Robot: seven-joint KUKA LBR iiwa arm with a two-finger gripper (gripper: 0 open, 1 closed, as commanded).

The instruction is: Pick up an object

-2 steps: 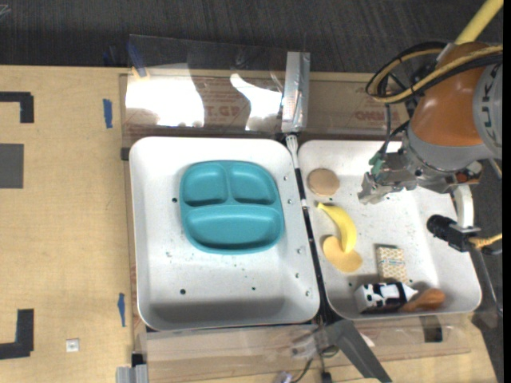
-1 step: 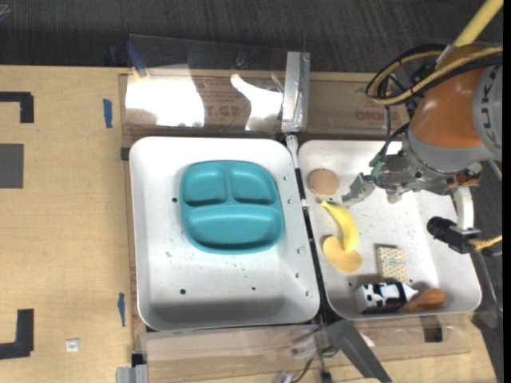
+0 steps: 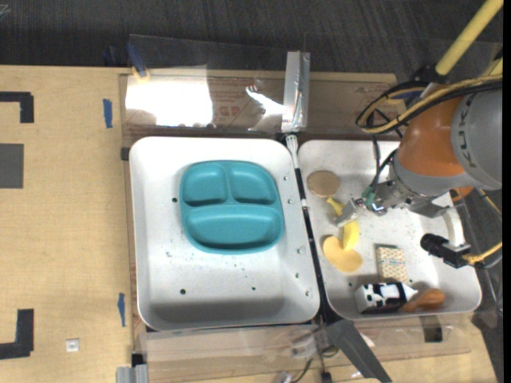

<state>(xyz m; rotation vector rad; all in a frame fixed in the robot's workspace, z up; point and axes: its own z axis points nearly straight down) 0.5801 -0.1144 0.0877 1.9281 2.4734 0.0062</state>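
Hand (image 3: 369, 203) low over right bin (image 3: 471, 290), grip state impossible to tell. Small yellow piece (image 3: 334, 207) just left of hand, round tan disc (image 3: 323, 183) up-left, yellow banana-like object (image 3: 345, 248) below-left. Teal divided tray (image 3: 231, 206) in left bin (image 3: 152, 238), well left of hand.

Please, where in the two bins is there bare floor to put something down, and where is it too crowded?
In the left bin, bare floor rings the teal divided plate, widest between it and the near wall. The right bin is crowded: brown disc, yellow pieces, patterned block, black-and-white toy and the gripper.
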